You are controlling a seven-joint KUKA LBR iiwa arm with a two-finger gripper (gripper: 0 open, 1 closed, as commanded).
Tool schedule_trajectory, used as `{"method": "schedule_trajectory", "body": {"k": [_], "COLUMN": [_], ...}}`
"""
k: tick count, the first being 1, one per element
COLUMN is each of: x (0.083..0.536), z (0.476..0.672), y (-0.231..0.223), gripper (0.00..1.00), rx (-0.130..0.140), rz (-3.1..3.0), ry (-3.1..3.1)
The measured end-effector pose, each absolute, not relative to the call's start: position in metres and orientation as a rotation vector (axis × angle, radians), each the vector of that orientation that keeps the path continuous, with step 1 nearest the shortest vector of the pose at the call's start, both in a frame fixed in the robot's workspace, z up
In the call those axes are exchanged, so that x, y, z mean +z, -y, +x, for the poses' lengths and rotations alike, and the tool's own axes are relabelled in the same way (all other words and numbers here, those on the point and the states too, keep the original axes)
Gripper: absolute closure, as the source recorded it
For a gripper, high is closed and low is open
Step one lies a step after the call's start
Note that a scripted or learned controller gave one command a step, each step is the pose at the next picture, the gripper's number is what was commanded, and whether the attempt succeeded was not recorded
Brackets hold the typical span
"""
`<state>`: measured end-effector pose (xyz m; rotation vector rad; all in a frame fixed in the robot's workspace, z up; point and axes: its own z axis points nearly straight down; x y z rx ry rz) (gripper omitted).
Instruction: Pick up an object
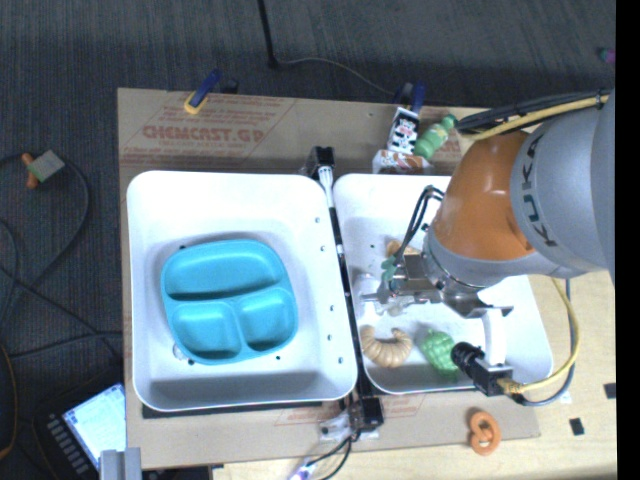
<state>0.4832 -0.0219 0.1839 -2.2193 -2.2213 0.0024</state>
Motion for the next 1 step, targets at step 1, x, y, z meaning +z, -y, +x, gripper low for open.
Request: {"method": "schedule_trajectory", "body": {"k": [1], "x": [0.1839], "z": [0.4832], "y": [0.0248], "gripper": [1.0], "rx": [0.002], "rz": [-2.219], "ry": [2.222]}}
